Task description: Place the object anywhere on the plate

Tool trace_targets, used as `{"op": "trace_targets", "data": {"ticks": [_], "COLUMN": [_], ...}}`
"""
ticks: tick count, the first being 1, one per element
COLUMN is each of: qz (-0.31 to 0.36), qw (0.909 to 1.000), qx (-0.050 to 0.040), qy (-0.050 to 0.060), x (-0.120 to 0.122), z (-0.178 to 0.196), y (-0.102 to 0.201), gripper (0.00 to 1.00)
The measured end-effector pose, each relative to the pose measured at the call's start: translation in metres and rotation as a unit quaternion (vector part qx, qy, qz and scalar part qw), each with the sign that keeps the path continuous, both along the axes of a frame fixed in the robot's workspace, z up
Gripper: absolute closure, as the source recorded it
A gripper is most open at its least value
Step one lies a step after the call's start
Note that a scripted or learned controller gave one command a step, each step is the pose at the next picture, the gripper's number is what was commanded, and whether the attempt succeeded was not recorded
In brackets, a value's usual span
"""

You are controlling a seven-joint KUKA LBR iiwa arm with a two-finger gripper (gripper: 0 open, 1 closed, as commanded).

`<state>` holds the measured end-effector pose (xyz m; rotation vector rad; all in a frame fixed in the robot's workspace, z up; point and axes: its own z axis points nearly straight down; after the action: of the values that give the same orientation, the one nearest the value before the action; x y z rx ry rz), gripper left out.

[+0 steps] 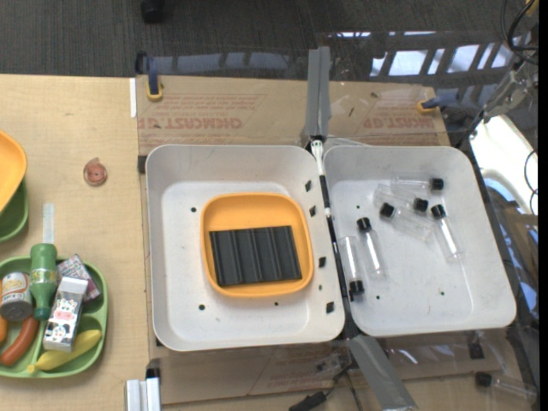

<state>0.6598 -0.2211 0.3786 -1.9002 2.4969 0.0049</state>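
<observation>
- At the near left of the desk [86, 127], a green tray [90, 336] carries toy food and a small green bottle [42, 276].
- The left bin [171, 315] holds an orange plate [255, 209] with a dark ribbed insert [259, 256] lying on it.
- The right bin [479, 298] holds several clear vials with black caps [370, 247], scattered from its near left toward its far right, well apart from the plate.
- Farther back, brown cardboard [231, 118] lies behind both bins.
</observation>
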Motion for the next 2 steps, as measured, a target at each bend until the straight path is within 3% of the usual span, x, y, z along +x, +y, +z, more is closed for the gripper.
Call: {"op": "trace_targets", "data": {"ticks": [1, 2], "qz": [0.174, 0.34], "qw": [0.9848, 0.9404], "qx": [-0.0007, -0.0004], "qy": [-0.002, -0.002], "x": [0.0002, 0.0002], "z": [0.0566, 0.0621], "y": [-0.0001, 0.0044], "gripper": [0.0, 0.0]}}
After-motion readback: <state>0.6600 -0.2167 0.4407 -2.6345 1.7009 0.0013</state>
